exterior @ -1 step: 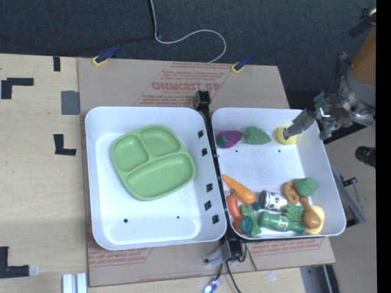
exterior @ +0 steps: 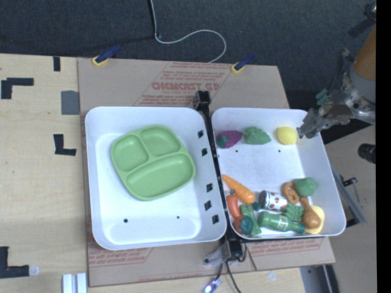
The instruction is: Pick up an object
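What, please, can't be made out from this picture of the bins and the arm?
- Gripper: dark and blurred at the right bin rim beside the yellow ball; its state is unreadable.
- Arm: cut off by the right edge.
- Toy pile: pieces overlap, so the lower ones are partly hidden.
- Cardboard print: too faint to read.

Dark blue carpet (exterior: 73, 11) behind wooden bench (exterior: 36, 163); cardboard sheet (exterior: 183, 84); white cable (exterior: 183, 38) on carpet.

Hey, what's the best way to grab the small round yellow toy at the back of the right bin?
Probably straight down, across the middle of the small round yellow toy. It sits apart from the leafy green toy, but close to the right bin back wall, so close the pincer left-to-right.
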